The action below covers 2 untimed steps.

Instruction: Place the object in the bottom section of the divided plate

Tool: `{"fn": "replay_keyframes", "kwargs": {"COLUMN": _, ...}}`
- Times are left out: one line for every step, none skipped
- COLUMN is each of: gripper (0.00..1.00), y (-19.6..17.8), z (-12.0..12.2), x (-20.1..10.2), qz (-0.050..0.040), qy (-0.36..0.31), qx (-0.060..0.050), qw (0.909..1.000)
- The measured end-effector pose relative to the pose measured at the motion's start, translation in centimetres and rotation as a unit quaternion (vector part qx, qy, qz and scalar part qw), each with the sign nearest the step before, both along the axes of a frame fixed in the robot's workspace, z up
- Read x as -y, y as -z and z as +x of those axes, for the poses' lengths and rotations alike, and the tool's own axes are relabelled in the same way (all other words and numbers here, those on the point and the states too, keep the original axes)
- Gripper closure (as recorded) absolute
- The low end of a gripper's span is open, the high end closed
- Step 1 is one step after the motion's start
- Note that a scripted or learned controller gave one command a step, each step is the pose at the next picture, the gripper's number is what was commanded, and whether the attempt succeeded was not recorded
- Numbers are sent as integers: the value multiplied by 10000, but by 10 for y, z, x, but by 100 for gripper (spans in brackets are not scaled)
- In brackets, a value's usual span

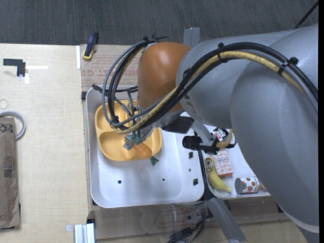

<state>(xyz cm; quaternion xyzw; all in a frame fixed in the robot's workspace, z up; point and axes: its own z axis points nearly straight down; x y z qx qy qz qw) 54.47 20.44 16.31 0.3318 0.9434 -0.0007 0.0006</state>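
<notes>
A yellow divided plate (114,140) lies in the upper left of the left white bin (142,186). An orange toy carrot (144,150) with a green top rests at the plate's lower right edge, its green end hanging over the rim onto the bin floor. My gripper (131,142) hangs just over the plate's lower section, right beside the carrot's thick end. The arm's orange band and cables hide the plate's right side and much of the gripper.
The right bin (238,195) holds a banana (217,180), a small carton (223,164), a white cup with red marks (246,185) and a black-and-white toy (220,133). A brown bag (7,171) lies on the bench at the left.
</notes>
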Motion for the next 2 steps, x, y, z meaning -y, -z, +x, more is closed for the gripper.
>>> {"fn": "replay_keyframes", "kwargs": {"gripper": 100, "y": -24, "z": -41, "x": 17, "qz": -7, "qy": 1732, "qx": -14, "qw": 9849}}
{"fn": "replay_keyframes", "kwargs": {"gripper": 100, "y": -62, "z": -23, "x": -7, "qz": -16, "qy": 3939, "qx": -2, "qw": 9191}}
